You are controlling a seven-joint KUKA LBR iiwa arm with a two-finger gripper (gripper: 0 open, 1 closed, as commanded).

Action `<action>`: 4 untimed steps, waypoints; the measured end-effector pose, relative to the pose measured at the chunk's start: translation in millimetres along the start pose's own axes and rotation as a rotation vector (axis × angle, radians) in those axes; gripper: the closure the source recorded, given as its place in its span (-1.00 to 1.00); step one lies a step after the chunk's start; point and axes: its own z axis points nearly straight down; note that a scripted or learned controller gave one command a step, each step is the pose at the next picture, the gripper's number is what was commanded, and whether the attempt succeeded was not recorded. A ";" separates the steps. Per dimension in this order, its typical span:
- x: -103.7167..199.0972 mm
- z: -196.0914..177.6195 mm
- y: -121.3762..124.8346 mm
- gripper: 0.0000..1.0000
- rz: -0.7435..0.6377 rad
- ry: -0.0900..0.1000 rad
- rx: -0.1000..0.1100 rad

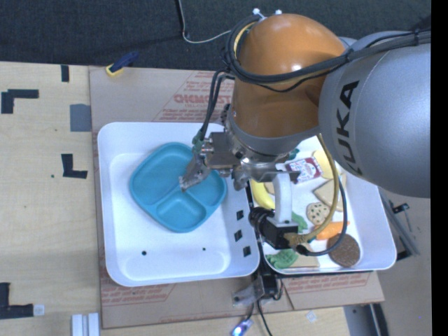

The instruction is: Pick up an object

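Bench w/ two white bins; blue tray (pixel 171 191) in left bin (pixel 119 208); tool (pixel 190 179) over tray's right rim; finger state unclear.

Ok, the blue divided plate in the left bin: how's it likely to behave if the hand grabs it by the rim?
The blue plate looks like stiff moulded plastic, so it probably won't flex. It seems thin and shallow, likely light. Gripped at one rim by the hand, it may tilt or swing, and its smooth surface could slip on the white bin.
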 end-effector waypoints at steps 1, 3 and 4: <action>-4.3 -11.8 1.1 1.00 0.006 -0.002 -0.002; 0.0 -23.3 37.9 1.00 0.004 0.002 -0.016; -63.9 7.6 -0.5 1.00 0.015 -0.003 -0.001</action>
